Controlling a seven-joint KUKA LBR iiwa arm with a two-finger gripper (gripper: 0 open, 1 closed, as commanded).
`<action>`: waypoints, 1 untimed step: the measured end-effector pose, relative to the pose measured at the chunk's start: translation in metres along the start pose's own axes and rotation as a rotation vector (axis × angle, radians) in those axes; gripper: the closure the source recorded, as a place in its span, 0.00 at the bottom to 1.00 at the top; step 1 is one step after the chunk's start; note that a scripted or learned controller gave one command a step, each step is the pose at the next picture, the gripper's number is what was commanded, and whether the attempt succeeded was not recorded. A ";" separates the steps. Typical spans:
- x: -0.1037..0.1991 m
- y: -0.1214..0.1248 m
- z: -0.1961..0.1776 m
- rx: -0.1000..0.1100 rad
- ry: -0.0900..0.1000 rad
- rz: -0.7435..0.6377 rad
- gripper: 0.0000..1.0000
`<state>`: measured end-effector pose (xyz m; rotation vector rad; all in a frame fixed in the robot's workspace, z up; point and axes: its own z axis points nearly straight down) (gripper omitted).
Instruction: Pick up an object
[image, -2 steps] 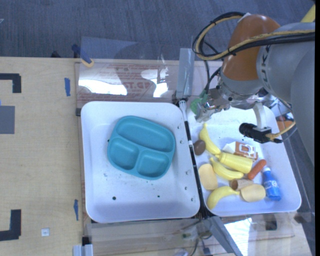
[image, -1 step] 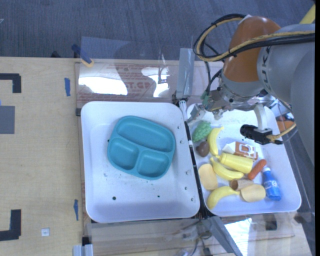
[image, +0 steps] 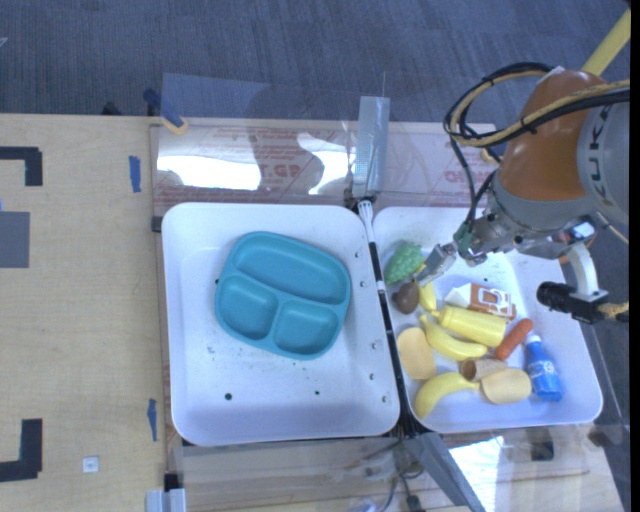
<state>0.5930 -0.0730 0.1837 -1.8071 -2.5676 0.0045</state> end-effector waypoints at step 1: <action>-0.033 -0.038 0.077 -0.008 -0.003 -0.188 0.00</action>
